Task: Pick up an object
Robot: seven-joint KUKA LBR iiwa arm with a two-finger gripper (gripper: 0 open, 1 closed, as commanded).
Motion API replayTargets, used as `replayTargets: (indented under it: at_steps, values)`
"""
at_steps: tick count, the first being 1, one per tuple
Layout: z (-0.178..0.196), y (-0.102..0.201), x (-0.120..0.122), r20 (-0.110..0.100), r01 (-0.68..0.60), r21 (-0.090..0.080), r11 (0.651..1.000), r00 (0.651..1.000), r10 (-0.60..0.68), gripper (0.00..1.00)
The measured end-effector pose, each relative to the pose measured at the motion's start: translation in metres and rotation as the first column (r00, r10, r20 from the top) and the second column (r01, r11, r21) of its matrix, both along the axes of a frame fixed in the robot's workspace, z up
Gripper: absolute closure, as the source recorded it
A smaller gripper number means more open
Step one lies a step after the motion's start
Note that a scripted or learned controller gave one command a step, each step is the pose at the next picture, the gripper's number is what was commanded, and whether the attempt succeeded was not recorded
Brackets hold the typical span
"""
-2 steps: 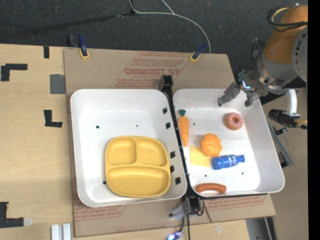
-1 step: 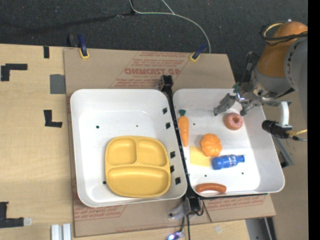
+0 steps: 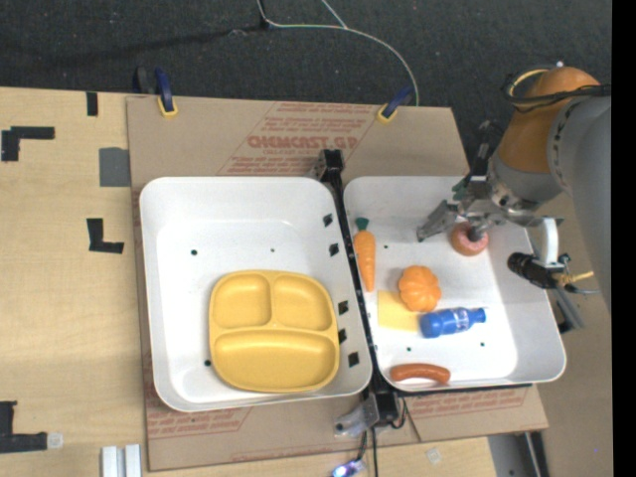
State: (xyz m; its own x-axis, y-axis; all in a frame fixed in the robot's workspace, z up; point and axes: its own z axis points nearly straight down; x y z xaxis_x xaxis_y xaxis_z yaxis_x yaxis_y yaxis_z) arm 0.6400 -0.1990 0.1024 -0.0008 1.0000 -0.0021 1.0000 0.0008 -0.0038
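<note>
White plastic, twice over: looking down at a left bin and a right bin sitting side by side, rims touching along the middle, both resting on a brown cardboard sheet spread over the pale wooden desk. Seeing two blue clamps gripping the far edge of that sheet. Finding in the left bin a yellow divided plate, lying flat toward the near side. Finding in the right bin, close against the dividing rim, an orange carrot pointing along the rim with its green end away from the camera. Noting beside it, toward the middle of the bin, a round orange fruit, touching or nearly touching a flat yellow block just nearer the camera. Noting a small blue bottle lying on its side right next to the block, cap end pointing right. Spotting a reddish sausage lying along the near wall, apart from the rest. Watching the grey arm with its orange band reaching in from the right, wrist hanging over the far right part of the right bin. Seeing a pink round object directly beneath the jaws, partly hidden by them. Not being able to tell whether the jaws are wide, narrow, or closing on the pink round object.
</note>
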Motion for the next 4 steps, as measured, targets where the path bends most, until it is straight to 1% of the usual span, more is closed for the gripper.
replayTargets:
  at_steps: [1,2,3,4]
  values:
    - [0.012,0.001,0.001,0.002,-0.001,0.0,1.0,1.0,0.001,1.0]
    - [0.07,0.012,0.004,0.009,-0.002,0.002,1.0,1.0,0.002,1.0]
    - [0.133,0.007,0.007,0.01,-0.001,0.001,1.0,1.0,0.001,1.0]
    - [0.167,0.008,0.008,0.006,-0.001,0.002,1.0,1.0,0.001,1.0]
